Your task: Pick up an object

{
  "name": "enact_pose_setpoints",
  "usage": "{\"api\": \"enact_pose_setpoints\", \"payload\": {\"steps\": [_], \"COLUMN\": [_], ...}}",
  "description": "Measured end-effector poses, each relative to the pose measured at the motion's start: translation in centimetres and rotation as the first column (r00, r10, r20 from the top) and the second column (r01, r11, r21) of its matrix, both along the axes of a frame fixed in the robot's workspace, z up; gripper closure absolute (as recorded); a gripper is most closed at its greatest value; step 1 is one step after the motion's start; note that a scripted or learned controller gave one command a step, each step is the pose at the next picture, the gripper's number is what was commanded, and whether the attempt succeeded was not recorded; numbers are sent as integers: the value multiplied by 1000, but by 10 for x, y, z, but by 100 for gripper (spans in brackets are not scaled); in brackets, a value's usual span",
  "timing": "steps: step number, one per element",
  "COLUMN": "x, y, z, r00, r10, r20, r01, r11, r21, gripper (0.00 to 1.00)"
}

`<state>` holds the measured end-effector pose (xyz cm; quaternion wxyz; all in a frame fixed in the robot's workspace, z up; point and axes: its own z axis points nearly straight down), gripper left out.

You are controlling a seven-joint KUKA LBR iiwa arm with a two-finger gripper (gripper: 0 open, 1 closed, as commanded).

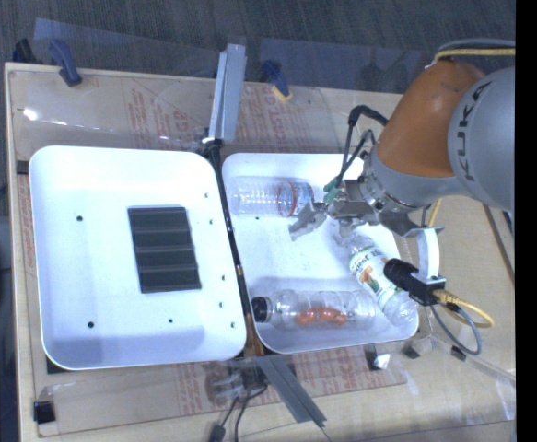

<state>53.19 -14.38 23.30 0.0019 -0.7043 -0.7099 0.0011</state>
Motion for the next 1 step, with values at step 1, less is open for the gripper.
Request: {"api": "enact_pose_setpoints", "payload": {"steps": [1], "x": [4], "y": [-52], "z": [-21], "r00": [1000], "r10": [-29], "r20": [2], "r01": [29], "r11": [1000], "r21": [-2], "gripper": [0]}}
